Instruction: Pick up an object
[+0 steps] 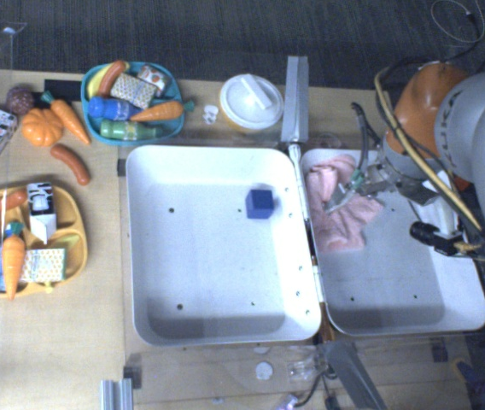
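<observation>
The gripper sits low over the right bin, at that bin's upper left part, with the grey arm and its orange band rising behind it to the right. Its thin fingers point left and down onto a crumpled pink cloth; the tips appear to rest on or in the folds, but whether they are spread or closed on the fabric cannot be made out from here. The cloth lies directly beneath and just left of the gripper, against the bin's left wall, bunched in the upper half of the bin. Cables loop from the wrist across the space to the gripper's right. Left of the gripper, past the divider between the bins, the left bin holds a small blue cube, well apart from the gripper and roughly level with it. Above and left of the gripper, beyond the bins' upper rims, a round white lid on a yellow container stands on the bench. Farther left along the same line is a blue bowl heaped with toy food. Farthest from the gripper, at the bench's left edge, lie a toy pumpkin, a toy sausage and a yellow tray loaded with more toy items, including a carrot.
</observation>
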You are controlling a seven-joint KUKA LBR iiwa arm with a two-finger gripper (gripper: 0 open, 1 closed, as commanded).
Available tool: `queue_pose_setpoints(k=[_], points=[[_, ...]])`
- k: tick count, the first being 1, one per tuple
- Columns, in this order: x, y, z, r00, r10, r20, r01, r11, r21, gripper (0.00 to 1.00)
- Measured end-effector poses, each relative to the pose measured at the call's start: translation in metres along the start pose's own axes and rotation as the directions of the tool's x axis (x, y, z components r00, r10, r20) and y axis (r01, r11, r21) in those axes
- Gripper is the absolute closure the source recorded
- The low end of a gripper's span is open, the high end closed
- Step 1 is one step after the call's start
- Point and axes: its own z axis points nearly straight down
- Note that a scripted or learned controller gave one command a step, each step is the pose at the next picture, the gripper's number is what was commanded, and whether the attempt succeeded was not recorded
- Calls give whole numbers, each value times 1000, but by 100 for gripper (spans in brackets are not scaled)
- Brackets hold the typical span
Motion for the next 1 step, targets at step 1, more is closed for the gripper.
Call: queue_pose_setpoints(k=[1], points=[[14,-25,-1,999,-43,3,43,999,-3,0]])
